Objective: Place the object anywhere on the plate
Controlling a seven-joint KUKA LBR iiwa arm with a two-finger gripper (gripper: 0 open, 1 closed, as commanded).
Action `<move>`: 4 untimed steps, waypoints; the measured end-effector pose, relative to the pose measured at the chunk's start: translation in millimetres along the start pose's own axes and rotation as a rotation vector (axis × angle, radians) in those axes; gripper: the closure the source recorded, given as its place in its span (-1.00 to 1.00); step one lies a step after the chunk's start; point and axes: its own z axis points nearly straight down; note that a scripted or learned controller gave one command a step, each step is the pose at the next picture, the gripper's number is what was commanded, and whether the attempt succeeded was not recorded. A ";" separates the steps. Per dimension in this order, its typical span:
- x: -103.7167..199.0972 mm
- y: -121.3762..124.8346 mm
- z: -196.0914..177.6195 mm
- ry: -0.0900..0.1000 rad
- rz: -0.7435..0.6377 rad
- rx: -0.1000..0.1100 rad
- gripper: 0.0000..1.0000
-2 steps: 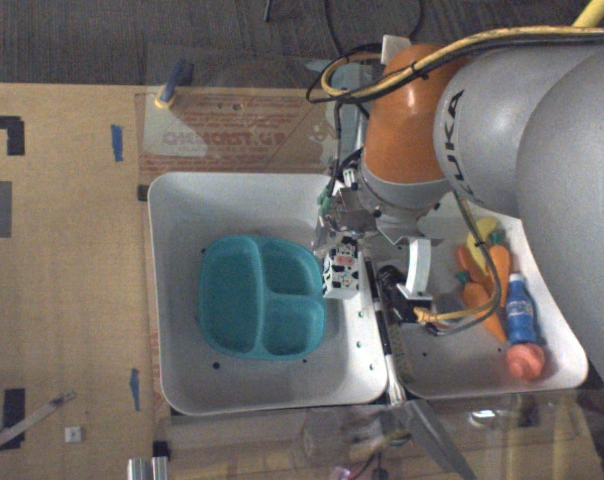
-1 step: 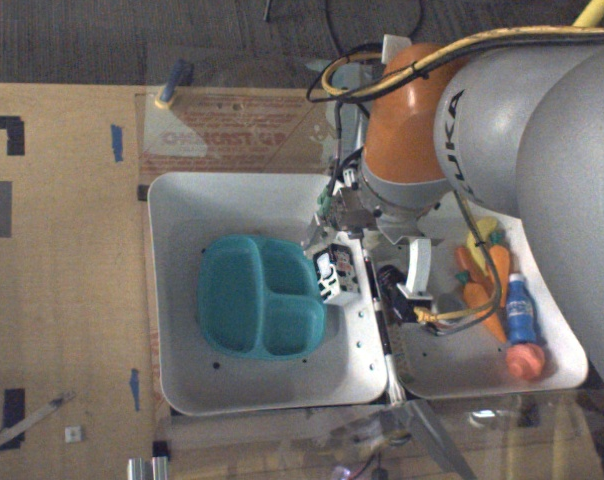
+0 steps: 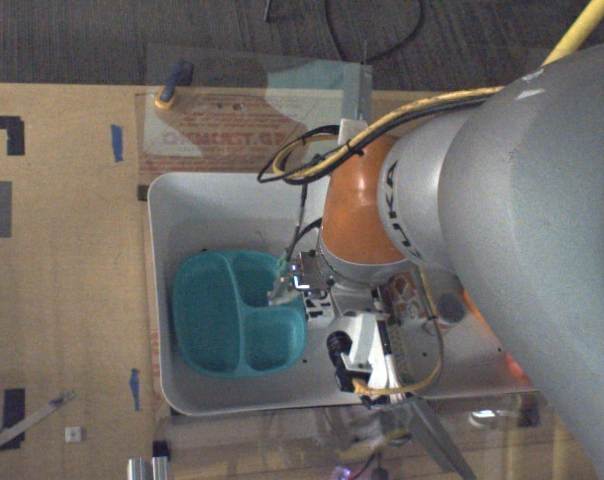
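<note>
Teal divided plate (image 3: 237, 313) in the white bin (image 3: 182, 218), arm overhead.
Smooth, rounded plastic, three compartments; the gripper (image 3: 287, 286) hangs at its right edge, over the far-right compartment. Grip state and the object: cannot tell.

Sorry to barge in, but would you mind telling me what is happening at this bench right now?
A grey robot arm with an orange band is reaching in from the right over a shallow white bin. A teal plate with several compartments lies in that bin. The hand is low at the plate's right edge, over its upper right compartment. Whether it carries anything is hard to tell, because the wrist hides most of it. The object meant for the plate cannot be made out.
</note>
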 end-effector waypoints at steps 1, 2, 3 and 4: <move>38.3 -32.7 -55.2 -0.008 0.164 0.017 -1.00; 37.9 -52.3 3.1 -0.007 0.387 0.026 -1.00; 41.7 28.2 -77.3 -0.010 0.456 0.021 -1.00; 46.0 6.2 -220.9 -0.009 0.412 0.020 -1.00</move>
